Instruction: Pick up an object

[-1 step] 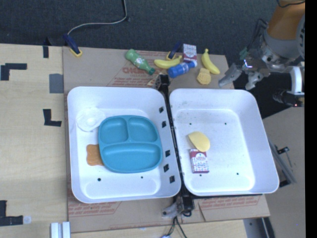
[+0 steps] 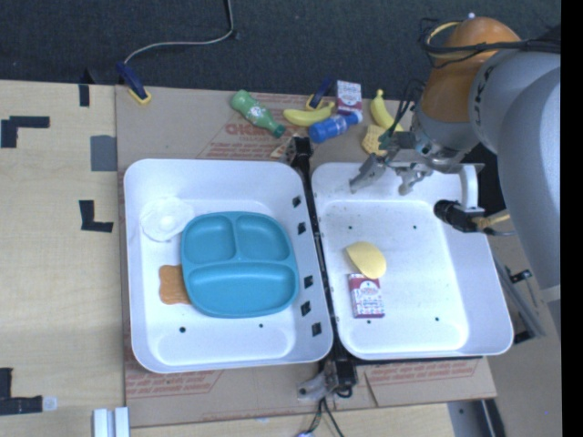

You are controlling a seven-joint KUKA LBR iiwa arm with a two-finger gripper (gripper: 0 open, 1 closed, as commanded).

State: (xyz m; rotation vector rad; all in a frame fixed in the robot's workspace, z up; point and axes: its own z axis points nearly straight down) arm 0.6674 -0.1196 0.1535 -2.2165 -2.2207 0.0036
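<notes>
Dark carpet lies behind the tabletop (image 2: 55, 208), a pale wooden surface carrying cardboard and two shallow white bins side by side. The left bin (image 2: 146, 335) holds a blue divided plate (image 2: 240, 264), a clear cup (image 2: 162, 219) beside it and a tan slab (image 2: 171, 285) partly tucked under the plate's left edge. The right bin (image 2: 455, 321) holds a yellow rounded piece (image 2: 366, 259) and, just below and nearly touching it, a small red and white box (image 2: 366, 297). Beyond the bins' far rims lie loose toys: a green bottle (image 2: 255, 113), a banana (image 2: 306, 115), a blue bottle (image 2: 328, 129) and another banana (image 2: 381, 110).

The end effector (image 2: 389, 173) hangs over the far edge of the right bin, its two fingers spread apart with nothing between them. It is well apart from both things in that bin.

Several risks follow. The yellow piece and the box sit so close together that a descending finger could land on one while reaching for the other, pushing both aside. The box lies flat, so the fingers may slide over its top rather than grip its sides. The yellow piece looks smooth and rounded, and it could squirt out as the fingers close. Starting so near the rim, a careless descent might also strike the bin wall.
</notes>
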